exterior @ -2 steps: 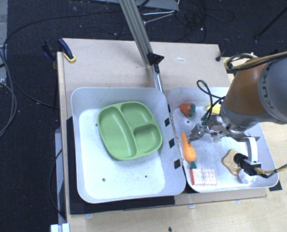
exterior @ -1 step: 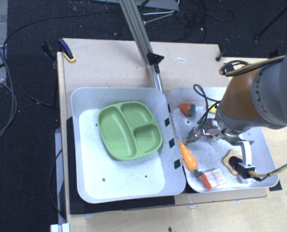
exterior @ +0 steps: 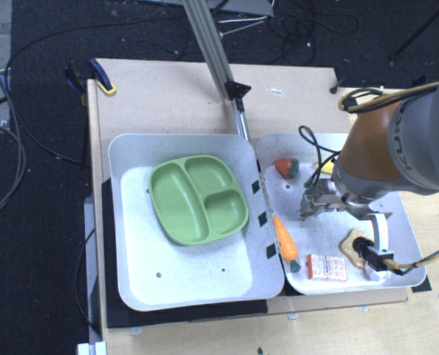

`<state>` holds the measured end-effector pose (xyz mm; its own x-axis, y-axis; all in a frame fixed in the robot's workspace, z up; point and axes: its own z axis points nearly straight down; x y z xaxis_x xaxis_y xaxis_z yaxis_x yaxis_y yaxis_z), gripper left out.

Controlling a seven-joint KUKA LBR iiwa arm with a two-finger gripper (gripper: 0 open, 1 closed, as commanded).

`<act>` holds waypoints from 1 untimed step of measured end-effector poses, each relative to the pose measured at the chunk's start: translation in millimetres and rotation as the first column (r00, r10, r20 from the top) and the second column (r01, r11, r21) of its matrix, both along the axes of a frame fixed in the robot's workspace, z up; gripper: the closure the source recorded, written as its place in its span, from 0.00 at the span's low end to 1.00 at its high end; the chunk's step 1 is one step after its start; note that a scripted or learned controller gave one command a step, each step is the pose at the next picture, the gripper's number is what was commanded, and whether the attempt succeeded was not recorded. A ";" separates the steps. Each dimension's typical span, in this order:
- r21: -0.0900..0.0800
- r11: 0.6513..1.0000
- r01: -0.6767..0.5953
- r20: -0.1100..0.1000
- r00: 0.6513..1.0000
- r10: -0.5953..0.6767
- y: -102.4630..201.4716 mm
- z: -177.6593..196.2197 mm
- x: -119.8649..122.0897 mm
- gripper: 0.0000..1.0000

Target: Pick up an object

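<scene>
My gripper (exterior: 310,204) hangs low in the right bin (exterior: 412,228), centre-right of frame, above the carrot (exterior: 284,239); finger state cannot be told.

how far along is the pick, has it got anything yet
Nothing looks picked yet. The tool is low in the right bin, on bare floor between the strawberry and the carrot; both lie loose, as does the red-and-white packet. Grasping and lifting remain.

Arm (exterior: 397,143) cut off at right edge | right bin (exterior: 408,231) partly hidden beneath it | small packet's (exterior: 327,267) print too small to read
</scene>
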<state>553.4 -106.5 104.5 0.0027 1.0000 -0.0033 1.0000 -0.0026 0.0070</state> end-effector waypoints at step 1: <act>0.002 1.000 -0.003 -0.001 1.000 0.003 -6.2 60.7 5.5 1.00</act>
<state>558.8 -112.7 165.2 -0.0007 1.0000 -0.0015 1.0000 0.0007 0.0055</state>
